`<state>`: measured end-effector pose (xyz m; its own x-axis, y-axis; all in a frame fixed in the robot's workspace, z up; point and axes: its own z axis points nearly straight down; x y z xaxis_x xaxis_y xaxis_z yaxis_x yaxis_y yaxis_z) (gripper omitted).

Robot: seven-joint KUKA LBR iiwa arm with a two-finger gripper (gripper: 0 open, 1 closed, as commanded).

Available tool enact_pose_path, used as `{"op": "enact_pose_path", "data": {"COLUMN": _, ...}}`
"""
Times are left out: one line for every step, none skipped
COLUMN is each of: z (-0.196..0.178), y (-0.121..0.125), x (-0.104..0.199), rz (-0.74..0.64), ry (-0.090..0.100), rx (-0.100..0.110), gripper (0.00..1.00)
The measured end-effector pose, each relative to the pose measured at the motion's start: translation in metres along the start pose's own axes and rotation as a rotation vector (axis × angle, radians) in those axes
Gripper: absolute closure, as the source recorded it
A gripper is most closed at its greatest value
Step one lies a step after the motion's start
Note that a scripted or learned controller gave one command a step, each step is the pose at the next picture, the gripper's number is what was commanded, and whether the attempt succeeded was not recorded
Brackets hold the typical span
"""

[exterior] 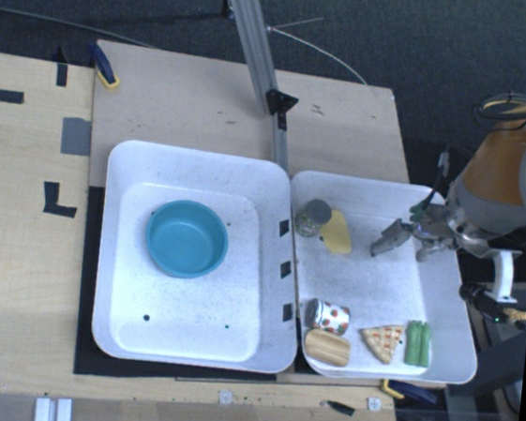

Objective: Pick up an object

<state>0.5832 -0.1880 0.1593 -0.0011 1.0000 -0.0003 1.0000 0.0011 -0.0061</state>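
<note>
Claw point(401, 241) poised low over the right bin point(443, 367), nothing gripped.
Fingers spread, empty; yellow piece point(339, 232) and grey cup point(313, 215) lie just left, likeliest targets within reach.

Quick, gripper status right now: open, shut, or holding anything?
Two-finger gripper: open, holding nothing, over bare floor of the right white bin.
</note>
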Motion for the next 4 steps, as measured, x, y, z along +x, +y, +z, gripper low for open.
{"op": "enact_pose_path", "data": {"z": 0.050, "y": -0.010, "x": 0.003, "rz": 0.000, "ry": 0.001, "rx": 0.000, "gripper": 0.00}}
{"op": "enact_pose_path", "data": {"z": 0.070, "y": -0.009, "x": 0.003, "rz": -0.001, "ry": -0.001, "rx": -0.005, "gripper": 0.00}}
{"op": "enact_pose_path", "data": {"z": 0.058, "y": -0.008, "x": 0.003, "rz": -0.002, "ry": -0.004, "rx": -0.010, "gripper": 1.00}}
{"op": "enact_pose_path", "data": {"z": -0.002, "y": -0.006, "x": -0.004, "rz": 0.000, "ry": -0.002, "rx": -0.011, "gripper": 1.00}}
